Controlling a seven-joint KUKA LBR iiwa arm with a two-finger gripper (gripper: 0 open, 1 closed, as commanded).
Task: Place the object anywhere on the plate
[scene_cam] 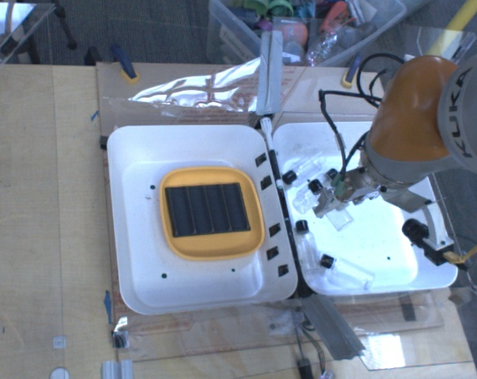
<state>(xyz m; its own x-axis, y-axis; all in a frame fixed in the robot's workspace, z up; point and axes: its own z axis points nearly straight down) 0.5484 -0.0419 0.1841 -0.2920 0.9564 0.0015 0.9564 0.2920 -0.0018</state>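
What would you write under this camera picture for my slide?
Robot gripper reaches into right bin; yellow plate waits in left bin.

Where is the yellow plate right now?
The yellow plate sits in the middle of the left bin, across the divider from the right bin where the arm is reaching.

One fixed overhead camera, slanted down over both bins [136,212].

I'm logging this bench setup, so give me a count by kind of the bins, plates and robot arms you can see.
White bins: 2, the left bin and the right bin
Yellow plate with a dark ribbed centre: 1, in the left bin
Robot arms: 1, over the right bin
Total: 4
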